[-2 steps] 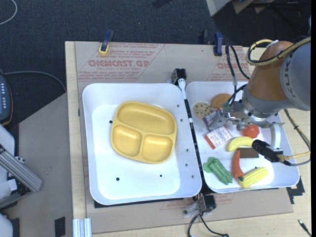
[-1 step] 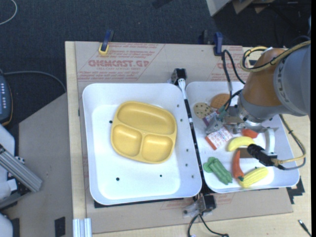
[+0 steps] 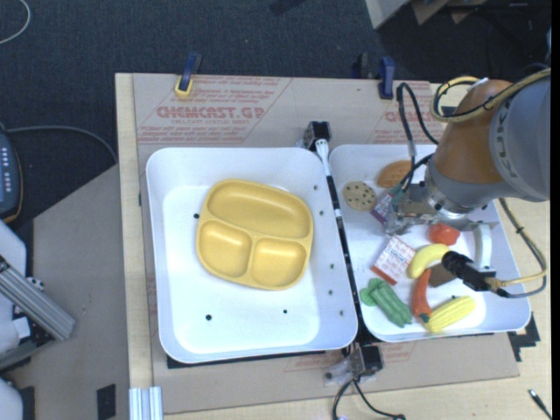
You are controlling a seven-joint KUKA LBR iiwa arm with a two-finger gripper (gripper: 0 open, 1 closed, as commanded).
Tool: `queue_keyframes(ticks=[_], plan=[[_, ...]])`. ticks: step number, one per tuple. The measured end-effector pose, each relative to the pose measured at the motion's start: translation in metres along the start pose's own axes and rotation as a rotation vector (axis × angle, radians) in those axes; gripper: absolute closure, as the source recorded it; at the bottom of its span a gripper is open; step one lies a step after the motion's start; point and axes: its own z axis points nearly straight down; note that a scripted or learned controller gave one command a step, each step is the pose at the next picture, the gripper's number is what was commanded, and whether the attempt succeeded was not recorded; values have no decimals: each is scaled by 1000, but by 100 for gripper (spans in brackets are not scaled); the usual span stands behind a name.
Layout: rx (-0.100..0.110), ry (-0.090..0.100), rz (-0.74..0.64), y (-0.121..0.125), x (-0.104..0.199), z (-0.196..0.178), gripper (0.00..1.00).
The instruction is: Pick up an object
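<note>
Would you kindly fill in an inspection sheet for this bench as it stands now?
Surface: cardboard-covered bench bearing two white bins side by side, left bin and right bin.
Job's things: right bin holds a cookie, banana, corn cob, green pea pod, red-and-white packet, and a red piece.
Clutter: yellow divided plate in the left bin.
Grippers: gripper low over the right bin's upper part; finger state unclear.
Cables: yellow and black cables looped by the wrist.
Surroundings: dark carpet; clamps on the far edge.
</note>
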Motion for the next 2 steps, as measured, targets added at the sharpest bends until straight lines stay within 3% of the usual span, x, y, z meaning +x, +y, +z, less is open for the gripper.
queue_keyframes(ticks=[2], plan=[[-11,-2,-4,0,7,-107,100]])
